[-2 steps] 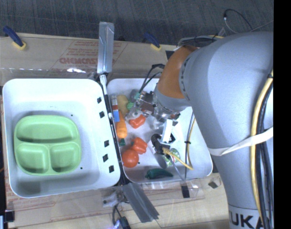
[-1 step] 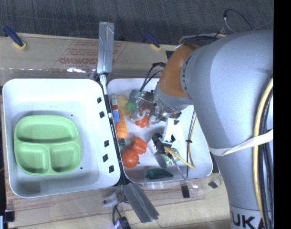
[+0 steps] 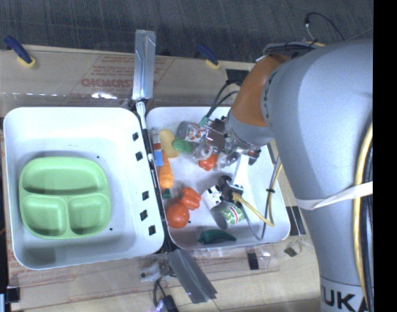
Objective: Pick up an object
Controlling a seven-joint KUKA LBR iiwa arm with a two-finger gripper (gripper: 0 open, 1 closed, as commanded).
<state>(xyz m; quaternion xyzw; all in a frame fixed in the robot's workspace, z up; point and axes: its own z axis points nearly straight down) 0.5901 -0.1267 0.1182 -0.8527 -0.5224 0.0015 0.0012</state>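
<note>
Objects in right bin (image 3: 276, 229), one tomato (image 3: 177, 216), one carrot (image 3: 166, 172), claw (image 3: 215, 149) state cannot tell

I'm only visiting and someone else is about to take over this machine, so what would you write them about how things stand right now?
Gripper: low in the right bin, among the toys; whether it grips anything cannot be told.
Things: orange carrot by the divider, red tomato, can, dark green piece. Green divided tray sits in the left bin.
Done: nothing visibly lifted.
Left: grasp one object and raise it.
</note>
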